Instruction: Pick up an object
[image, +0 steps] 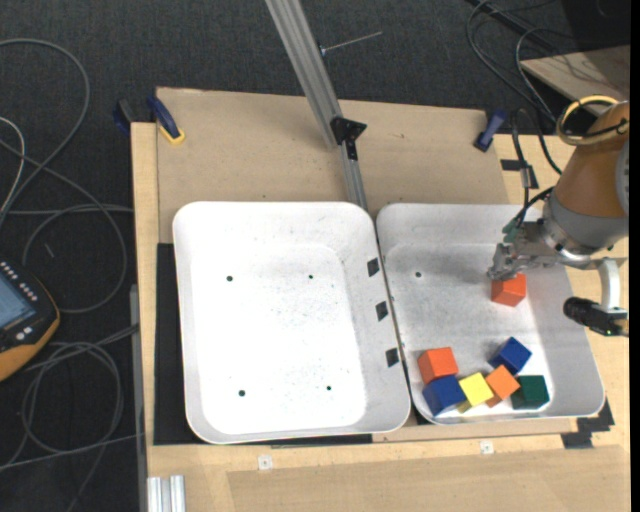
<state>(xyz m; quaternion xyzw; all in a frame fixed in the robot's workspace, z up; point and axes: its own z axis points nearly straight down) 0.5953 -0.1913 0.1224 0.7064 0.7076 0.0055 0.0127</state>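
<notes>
My gripper (508, 268) hangs over the upper right part of the right bin (440, 240), reaching in from the right. An orange block (509, 291) sits between its fingertips, and the gripper is shut on the block's top. Whether the block is lifted off the bin floor or resting on it I cannot tell. Several more blocks lie clustered at the bin's front: an orange cube (437, 362), a blue one (444, 394), a yellow one (475, 388), a small orange one (502, 381), a second blue one (513, 354) and a green one (532, 391).
The left bin (270, 320) lies beside the right one, with black clips along the shared rim. A slanted metal pole (320, 90) crosses above the bench's back. Blue clamps (166, 120) hold the board's far corners. Cables lie on the floor at left.
</notes>
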